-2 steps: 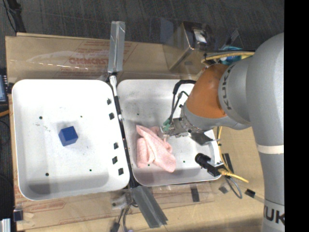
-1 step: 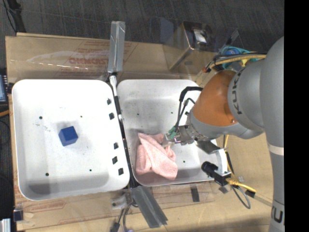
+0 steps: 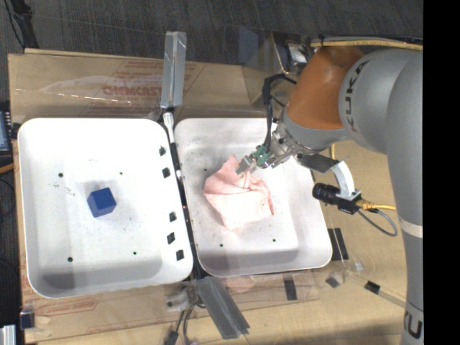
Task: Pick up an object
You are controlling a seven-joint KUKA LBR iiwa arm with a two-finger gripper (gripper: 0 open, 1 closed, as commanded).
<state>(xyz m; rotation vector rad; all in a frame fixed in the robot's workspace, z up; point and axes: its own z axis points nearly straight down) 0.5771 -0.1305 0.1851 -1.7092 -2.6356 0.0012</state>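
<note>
The camera view looks down on two shallow white bins set side by side on a cardboard-covered bench (image 3: 215, 85). The arm (image 3: 374, 99) comes in from the right, its grey body bending over the right bin (image 3: 309, 243), with the orange band (image 3: 323, 95) above the wrist turned toward the camera. The wrist angles down and to the left, bringing the gripper (image 3: 251, 162) low over the upper part of that bin.

The gripper tip meets the top edge of a crumpled pink cloth (image 3: 237, 192), and a small peak of the fabric rises right at the tip; whether it is actually pinched cannot be told from here. The cloth lies near the middle of the right bin.

Counted: one pink cloth in the right bin and one blue cube (image 3: 102, 201) in the left bin (image 3: 43, 264), left of its centre, well apart from the gripper.
</note>
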